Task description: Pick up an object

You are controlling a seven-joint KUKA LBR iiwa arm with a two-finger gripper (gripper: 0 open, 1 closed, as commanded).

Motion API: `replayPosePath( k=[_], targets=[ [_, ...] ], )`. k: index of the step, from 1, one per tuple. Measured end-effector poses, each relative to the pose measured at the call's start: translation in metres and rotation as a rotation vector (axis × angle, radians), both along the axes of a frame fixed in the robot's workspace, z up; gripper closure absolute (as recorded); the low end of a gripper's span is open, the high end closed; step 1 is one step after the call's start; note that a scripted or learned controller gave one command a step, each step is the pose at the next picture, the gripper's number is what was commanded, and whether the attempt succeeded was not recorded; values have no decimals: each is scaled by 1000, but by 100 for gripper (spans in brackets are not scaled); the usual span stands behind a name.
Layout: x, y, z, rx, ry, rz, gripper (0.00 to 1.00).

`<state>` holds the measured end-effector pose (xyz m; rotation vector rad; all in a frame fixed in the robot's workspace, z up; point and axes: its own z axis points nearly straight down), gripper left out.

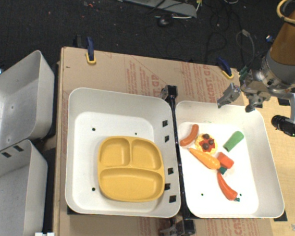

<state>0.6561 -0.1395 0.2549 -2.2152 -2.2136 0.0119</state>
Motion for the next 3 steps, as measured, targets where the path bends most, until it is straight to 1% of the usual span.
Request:
replayPosePath(
  k=[1, 2, 3],
  targets=[
    [2, 0, 8, -2, -12, 2, 0],
    [-2, 1, -36, -2, -9, 0, 0],
    [2, -4, -97, -2, -7, 0, 0]
  ],
)
